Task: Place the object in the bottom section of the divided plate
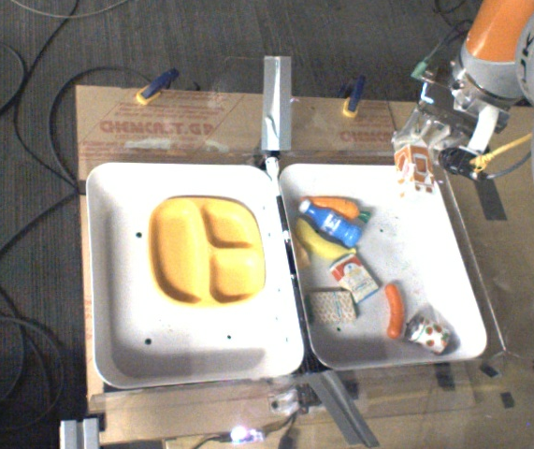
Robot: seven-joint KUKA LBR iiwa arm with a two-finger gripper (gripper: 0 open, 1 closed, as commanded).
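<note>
A yellow divided plate (209,249) lies in the left bin (117,344), with one large section on its left and two smaller ones on its right. My gripper (427,146) hangs over the far right corner of the right bin (468,279). It is shut on a small orange and white carton (415,166), which is tilted and lifted above the bin's rim. The carton is well to the right of the plate.
The right bin holds a blue bottle (330,223), a carrot (337,205), a banana (311,241), a small red and white carton (355,277), a tan wafer block (331,307), a sausage (394,309) and a patterned cup (430,333). A metal post (276,101) stands behind the bins.
</note>
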